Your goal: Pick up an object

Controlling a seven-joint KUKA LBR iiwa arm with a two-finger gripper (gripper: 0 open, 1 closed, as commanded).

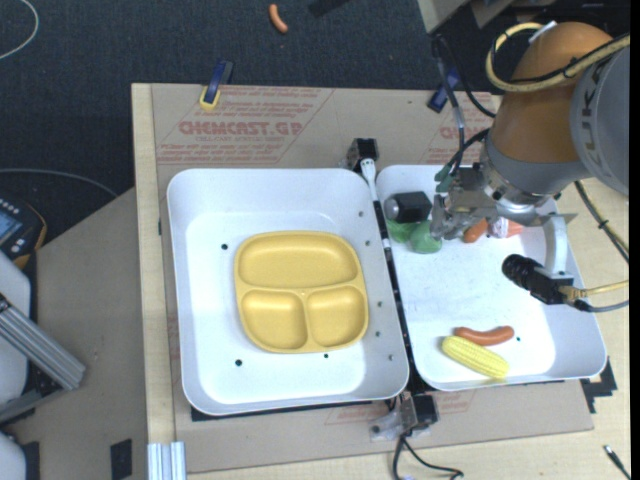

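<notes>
- Green toy [418,236], the likeliest thing to pick, lies in the right bin [560,358] just beside and slightly left of the end effector [458,218], near the bin's upper left corner.
- End effector hangs low over that corner; whether it is spread or closed, or has hold of anything, I cannot tell from this slant.
- A small orange-red piece [497,228] sits just to its right, so a clean grasp means centring on one thing, not straddling both.
- Bin wall is near: come straight down to avoid clipping the rim.
- Farther off, toward the near edge, lie a sausage [484,335] and a corn cob [475,357], touching.
- Yellow divided plate [300,290] rests in the left bin [200,268], well apart.
</notes>
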